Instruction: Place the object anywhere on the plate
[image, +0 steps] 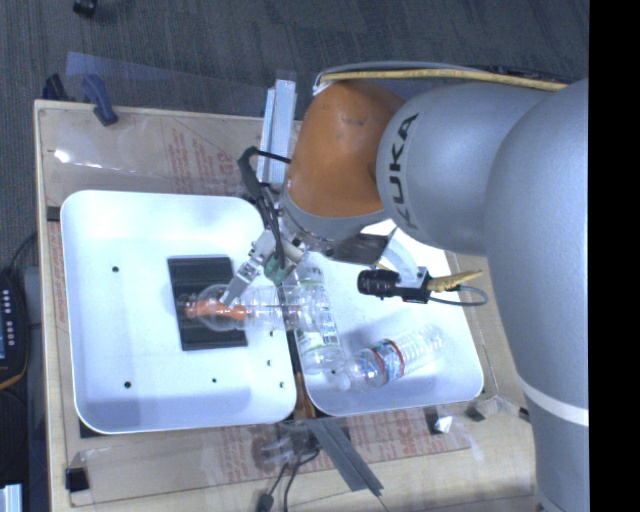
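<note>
A black square plate (207, 275) lies in the left white bin (120, 380). An orange-tinted clear object (213, 312) sits over the plate's lower half, and a clear body stretches from it to the right toward the bins' divide. My gripper (232, 292) slants down from the orange-banded wrist (335, 150), and its tip is right at the object's upper edge, above the plate. The arm's bulk hides the gripper's base.
In the right white bin (455, 385) lie clear plastic bottles: one with a red-and-blue label (400, 355), another (315, 325) near the divide. A black cylinder with a cable (395, 285) juts out under the arm. The arm covers the right bin's far part.
</note>
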